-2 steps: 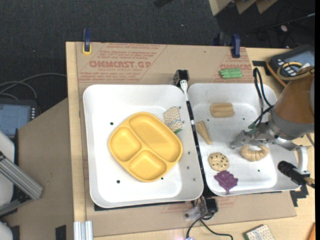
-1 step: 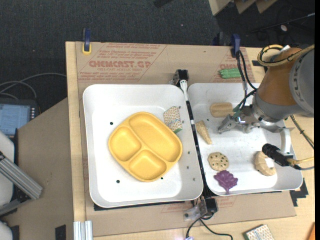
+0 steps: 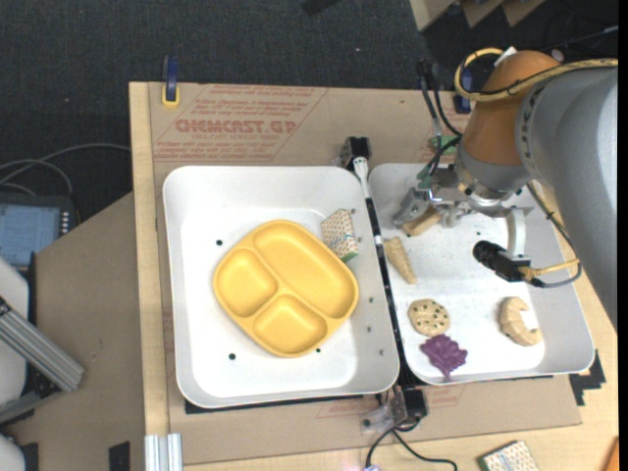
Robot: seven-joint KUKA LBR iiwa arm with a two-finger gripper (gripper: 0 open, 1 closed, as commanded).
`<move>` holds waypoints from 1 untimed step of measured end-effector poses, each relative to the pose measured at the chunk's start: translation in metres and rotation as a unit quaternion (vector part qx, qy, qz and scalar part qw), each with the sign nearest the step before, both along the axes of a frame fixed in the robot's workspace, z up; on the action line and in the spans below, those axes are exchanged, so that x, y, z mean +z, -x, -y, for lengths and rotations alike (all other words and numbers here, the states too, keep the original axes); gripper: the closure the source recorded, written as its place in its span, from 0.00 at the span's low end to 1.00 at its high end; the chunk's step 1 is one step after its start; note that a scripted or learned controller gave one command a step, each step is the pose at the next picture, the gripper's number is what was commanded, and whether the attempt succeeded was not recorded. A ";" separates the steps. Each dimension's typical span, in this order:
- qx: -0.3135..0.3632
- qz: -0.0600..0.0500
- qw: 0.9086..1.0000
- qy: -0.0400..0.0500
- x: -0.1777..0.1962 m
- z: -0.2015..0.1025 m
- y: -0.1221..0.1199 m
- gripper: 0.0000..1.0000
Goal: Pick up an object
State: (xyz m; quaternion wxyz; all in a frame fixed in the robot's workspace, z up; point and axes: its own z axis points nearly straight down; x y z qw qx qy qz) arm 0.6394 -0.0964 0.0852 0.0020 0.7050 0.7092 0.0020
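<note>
My gripper [image 3: 424,212] is low over the far left corner of the right bin [image 3: 559,356], on the grey arm with the orange band. A small tan piece [image 3: 422,225] lies right at its tip, partly covered by it. Whether it is held is unclear. Just below it, a tan cone [image 3: 397,259] rests by the bin's left wall. Nearer the front lie a round cookie [image 3: 429,315], a purple bunch of grapes [image 3: 444,353] and a pale croissant [image 3: 518,321].
The left bin [image 3: 191,351] holds a yellow divided plate [image 3: 285,286]. A small patterned object [image 3: 340,232] sits by the plate's far right edge. The wall between the two bins runs just left of the gripper.
</note>
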 end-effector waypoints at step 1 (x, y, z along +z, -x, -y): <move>-0.003 -0.004 1.000 0.000 0.009 0.003 0.004 1.00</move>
